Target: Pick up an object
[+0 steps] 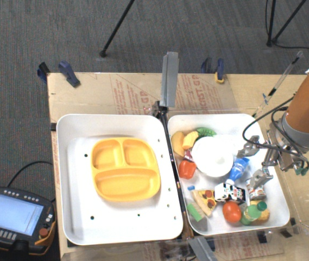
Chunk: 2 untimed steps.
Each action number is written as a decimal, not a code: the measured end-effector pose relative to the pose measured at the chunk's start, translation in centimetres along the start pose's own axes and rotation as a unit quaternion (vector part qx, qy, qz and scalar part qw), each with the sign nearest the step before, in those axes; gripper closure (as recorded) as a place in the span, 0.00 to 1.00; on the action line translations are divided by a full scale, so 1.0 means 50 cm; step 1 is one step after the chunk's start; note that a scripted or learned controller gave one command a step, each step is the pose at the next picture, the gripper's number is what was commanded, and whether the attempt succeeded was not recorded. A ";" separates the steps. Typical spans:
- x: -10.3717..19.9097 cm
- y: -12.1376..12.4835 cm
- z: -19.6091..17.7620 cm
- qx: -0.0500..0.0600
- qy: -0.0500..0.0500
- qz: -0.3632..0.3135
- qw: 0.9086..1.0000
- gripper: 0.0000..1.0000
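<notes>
Still at the start: nothing lifted yet. Gripper [256, 162] hanging low over the right bin [282, 203], near the blue bottle [239, 168] and white bowl [214, 155], fingers spread apart, gripping nothing. Grasping and lifting remaining, apparently.

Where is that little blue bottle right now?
The blue bottle lies in the right-hand bin, just right of the white bowl and above the black-and-white toy.
</notes>
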State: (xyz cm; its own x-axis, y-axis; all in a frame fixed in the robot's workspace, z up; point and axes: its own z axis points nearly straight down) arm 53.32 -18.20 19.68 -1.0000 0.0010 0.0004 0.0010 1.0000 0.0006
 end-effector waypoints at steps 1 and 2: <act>0.048 0.031 0.223 -0.001 0.002 -0.076 0.997 0.00; -0.025 -0.056 0.218 0.000 -0.001 -0.149 0.989 0.00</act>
State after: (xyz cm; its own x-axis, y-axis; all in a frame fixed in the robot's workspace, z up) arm 54.54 -21.02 8.77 -0.9559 -0.2936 -0.0019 -0.2936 0.9559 0.0011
